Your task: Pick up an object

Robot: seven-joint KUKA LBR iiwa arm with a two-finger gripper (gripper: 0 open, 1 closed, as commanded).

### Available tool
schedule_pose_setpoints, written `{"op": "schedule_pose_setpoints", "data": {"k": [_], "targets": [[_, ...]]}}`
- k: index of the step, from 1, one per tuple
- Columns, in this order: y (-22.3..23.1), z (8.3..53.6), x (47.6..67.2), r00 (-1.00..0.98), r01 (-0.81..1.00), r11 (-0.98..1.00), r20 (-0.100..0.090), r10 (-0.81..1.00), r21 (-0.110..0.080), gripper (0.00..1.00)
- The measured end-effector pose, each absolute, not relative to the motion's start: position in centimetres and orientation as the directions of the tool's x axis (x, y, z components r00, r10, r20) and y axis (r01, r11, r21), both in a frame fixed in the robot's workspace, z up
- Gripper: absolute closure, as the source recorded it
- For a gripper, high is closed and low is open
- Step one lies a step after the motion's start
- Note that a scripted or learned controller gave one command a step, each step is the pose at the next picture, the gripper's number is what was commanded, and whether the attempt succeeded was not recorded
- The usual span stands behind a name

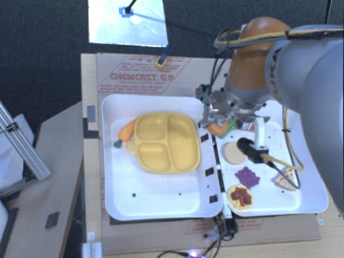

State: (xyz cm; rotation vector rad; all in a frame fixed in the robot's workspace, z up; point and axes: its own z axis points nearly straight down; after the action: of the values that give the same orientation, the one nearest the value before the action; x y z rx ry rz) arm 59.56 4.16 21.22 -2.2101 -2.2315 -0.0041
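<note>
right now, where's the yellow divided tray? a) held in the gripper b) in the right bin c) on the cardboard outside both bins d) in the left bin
d: the yellow divided tray lies flat in the left bin, with a toy carrot at its left edge, while the purple grapes and the small pizza lie in the right bin.
</note>
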Motion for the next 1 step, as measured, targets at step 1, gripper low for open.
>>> {"op": "schedule_pose_setpoints", "data": {"k": [1], "targets": [[8.74, 22.97, 60.25, -0.009, 1.0, 0.009, 0.002, 1.0, 0.003, 1.0]]}}
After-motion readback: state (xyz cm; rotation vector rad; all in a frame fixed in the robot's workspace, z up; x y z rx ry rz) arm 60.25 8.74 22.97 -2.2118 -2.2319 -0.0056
